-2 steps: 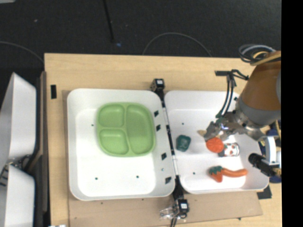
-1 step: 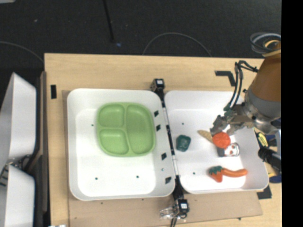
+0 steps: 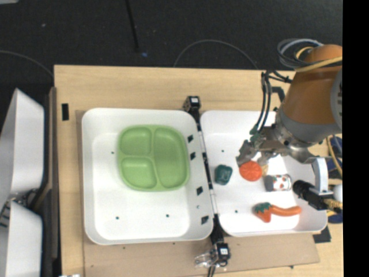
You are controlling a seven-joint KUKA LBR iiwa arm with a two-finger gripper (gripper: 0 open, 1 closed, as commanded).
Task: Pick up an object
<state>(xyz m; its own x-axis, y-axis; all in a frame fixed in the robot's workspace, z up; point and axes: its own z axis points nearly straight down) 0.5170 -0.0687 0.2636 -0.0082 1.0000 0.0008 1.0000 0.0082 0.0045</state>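
Gripper (image 3: 254, 156) is hanging low in the right bin (image 3: 230, 126), directly above and touching or nearly touching the red ball (image 3: 251, 171). Cannot tell its state. Ball is sitting on the bin floor, teal block (image 3: 223, 174) just beside it, carrot (image 3: 278, 211) nearer the front. Lift is looking not yet done; grasp unconfirmed.

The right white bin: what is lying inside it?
Inside the right white bin lie a dark green block, an orange-red ball just below the gripper, a small white toy and a carrot. The arm covers the bin's upper right part.
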